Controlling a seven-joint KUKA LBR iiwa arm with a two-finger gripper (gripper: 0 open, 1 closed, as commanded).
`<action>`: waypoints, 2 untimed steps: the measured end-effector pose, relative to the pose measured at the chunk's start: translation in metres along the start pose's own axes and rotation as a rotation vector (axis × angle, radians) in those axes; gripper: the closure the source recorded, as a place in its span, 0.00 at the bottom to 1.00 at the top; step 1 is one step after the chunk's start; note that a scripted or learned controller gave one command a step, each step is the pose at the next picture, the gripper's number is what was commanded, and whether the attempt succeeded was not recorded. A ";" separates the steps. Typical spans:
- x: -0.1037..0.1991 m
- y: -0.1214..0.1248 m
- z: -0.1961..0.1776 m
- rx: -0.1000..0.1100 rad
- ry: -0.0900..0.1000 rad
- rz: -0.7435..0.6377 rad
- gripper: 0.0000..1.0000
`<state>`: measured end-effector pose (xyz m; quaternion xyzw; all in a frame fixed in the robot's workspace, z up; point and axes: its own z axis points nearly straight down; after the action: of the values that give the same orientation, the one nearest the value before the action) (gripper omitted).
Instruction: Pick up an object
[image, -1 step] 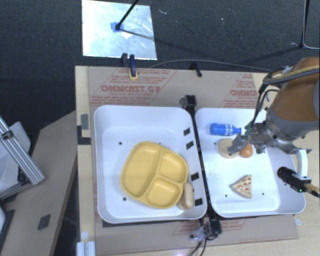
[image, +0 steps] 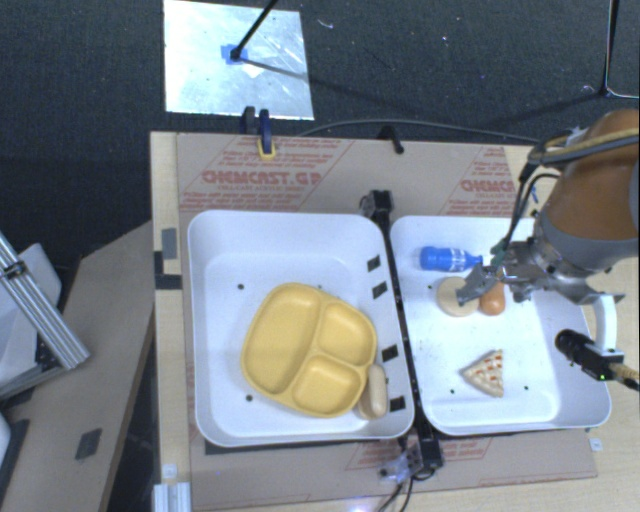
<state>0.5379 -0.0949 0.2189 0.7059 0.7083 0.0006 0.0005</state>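
Two white bins (image: 215, 300) (image: 570, 400), one yellow divided plate (image: 308, 348), one bread roll (image: 374, 391), one blue bottle (image: 448, 259), one pizza slice (image: 485, 372), one tan disc (image: 452, 300), one brown egg-like object (image: 492, 300).

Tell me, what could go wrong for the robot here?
The pincer hangs over a tight cluster: a tan round piece, an orange-brown egg-shaped thing and a blue bottle. It might nudge one away rather than grab it. The round ones could roll. The pizza slice lies flat, probably hard to pinch.
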 end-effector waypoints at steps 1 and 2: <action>0.001 0.004 0.062 0.004 0.001 0.002 0.00; 0.006 0.007 0.105 0.004 0.001 0.002 0.00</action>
<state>0.5451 -0.0892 0.1135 0.7067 0.7075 -0.0005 -0.0013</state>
